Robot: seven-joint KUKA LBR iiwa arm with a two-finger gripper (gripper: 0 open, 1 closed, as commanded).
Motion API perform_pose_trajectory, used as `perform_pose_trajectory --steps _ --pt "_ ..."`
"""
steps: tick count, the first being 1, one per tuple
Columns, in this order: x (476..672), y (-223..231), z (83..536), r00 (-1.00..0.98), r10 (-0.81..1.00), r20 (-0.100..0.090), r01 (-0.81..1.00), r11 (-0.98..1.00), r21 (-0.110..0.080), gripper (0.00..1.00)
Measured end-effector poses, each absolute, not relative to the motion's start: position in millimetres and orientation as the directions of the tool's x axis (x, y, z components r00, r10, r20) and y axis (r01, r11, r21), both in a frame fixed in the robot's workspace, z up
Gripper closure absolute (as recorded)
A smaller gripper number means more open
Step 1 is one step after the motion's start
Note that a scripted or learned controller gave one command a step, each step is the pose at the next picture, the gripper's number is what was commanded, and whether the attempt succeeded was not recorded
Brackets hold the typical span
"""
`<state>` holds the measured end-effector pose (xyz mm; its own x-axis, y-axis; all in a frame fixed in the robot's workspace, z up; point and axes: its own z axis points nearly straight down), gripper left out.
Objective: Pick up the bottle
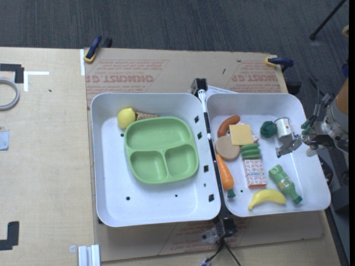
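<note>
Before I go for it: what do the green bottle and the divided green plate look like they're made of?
Bottle: probably moulded plastic, slightly glossy, uniformly green like the toy food around it. Plate: likely matte plastic, with an even pale green colour and soft rounded rims.

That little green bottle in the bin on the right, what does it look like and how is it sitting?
The green bottle is a small toy-like bottle that looks like plastic, with a paler label patch on its body. It lies on its side, slanted, on the floor of the right bin, near that bin's front right corner. Its narrower end points toward the corner. A yellow banana lies just beside it, close or touching; I cannot tell which. The gripper is above it in the view, apart from it.
</note>
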<state>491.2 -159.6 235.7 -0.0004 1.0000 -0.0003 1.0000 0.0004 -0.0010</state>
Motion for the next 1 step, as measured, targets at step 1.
perform_pose_trajectory --steps 1 --pt "491.7 -159.9 245.0 0.0 1.0 -0.001 1.0 0.0 -0.001 1.0"
